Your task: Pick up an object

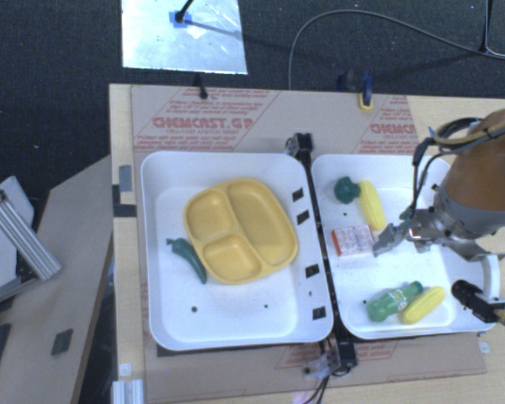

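The right bin (404,331) holds a small red-and-white box (352,241) near its left wall. A green toy vegetable (346,189) and a yellow corn cob (371,204) lie at the back. At the front lie a green bottle (392,302) and a yellow banana-like piece (423,305). My gripper (385,239) hangs low over the middle of this bin, right beside the box's right edge. I see nothing held in it.
The left bin (164,310) holds a yellow divided plate (238,228) and a green chili pepper (188,257). A black divider with clips (316,242) runs between the bins. The grey and orange arm (484,183) covers the right bin's right side.
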{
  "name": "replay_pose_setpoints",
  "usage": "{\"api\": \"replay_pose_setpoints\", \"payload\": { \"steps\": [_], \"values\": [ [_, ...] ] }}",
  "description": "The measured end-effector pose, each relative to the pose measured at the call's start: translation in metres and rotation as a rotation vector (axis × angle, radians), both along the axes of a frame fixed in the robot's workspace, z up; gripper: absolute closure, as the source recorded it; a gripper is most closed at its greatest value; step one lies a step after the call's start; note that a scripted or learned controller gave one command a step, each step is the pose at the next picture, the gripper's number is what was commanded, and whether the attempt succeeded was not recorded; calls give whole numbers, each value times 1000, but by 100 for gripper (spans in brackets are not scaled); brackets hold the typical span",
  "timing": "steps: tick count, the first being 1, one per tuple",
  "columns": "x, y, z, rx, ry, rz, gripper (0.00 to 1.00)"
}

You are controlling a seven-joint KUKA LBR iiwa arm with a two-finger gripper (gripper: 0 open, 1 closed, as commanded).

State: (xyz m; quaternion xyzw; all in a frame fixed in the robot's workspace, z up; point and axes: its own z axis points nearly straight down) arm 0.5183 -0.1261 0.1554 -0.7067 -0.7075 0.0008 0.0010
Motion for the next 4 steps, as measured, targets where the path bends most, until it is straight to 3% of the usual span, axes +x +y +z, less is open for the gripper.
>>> {"api": "replay_pose_setpoints", "payload": {
  "steps": [1, 2, 3, 4],
  "values": [
    [-2, 7, -60, 1, 2, 0, 0],
    [-1, 8, -71, 0, -3, 0, 0],
    [0, 8, -59, 1, -6, 0, 100],
    [4, 8, -16, -1, -8, 3, 100]
  ]
}}
